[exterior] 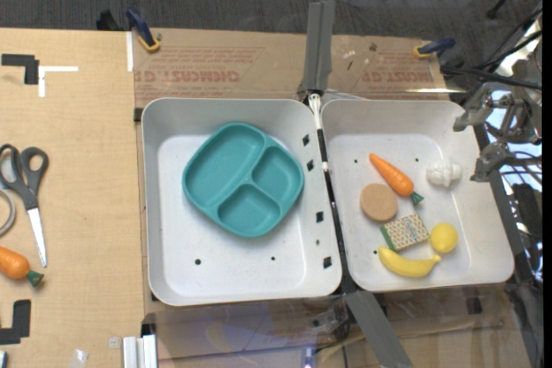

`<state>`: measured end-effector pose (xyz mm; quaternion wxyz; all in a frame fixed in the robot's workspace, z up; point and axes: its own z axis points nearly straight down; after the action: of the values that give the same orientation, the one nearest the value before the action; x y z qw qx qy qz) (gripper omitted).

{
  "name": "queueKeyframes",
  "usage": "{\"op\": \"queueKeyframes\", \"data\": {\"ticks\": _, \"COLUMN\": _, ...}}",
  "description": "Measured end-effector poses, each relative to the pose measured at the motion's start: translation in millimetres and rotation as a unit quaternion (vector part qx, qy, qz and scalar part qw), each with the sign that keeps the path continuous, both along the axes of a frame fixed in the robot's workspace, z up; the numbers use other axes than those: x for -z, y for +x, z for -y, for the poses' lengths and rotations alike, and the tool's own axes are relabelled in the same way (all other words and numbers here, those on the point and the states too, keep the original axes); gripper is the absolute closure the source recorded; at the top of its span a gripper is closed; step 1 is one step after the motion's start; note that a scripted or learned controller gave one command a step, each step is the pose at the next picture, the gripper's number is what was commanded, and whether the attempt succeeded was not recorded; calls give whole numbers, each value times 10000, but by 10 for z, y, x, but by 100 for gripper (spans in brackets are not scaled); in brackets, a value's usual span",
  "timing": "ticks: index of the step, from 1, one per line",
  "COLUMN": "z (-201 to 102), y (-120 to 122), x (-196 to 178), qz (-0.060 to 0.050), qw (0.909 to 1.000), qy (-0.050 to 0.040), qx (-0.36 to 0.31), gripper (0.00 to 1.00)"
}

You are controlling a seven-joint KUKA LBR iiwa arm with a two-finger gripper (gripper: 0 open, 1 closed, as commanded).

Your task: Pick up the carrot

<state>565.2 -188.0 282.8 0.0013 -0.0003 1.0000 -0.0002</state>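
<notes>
You can see the smooth orange plastic carrot (pixel 392 174) with its green tip lying slanted in the shallow white right bin (pixel 483 263), touching the flat round tan cookie (pixel 379 202). A bumpy white lump (pixel 443 174) sits near it. The grey metal gripper (pixel 483 138) hangs at the bin's right rim; you cannot tell its state.
</notes>
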Motion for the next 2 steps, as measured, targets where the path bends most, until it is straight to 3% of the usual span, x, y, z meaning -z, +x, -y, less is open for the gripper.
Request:
{"op": "queueKeyframes", "data": {"ticks": 1, "z": -676, "y": -122, "x": 1650, "qz": -10, "qw": 9982, "qy": 5, "qx": 599, "gripper": 0}}
{"op": "queueKeyframes", "data": {"ticks": 2, "z": -716, "y": 215, "x": 1898, "qz": 9, "qw": 9974, "qy": 2, "qx": 722, "gripper": 0}}
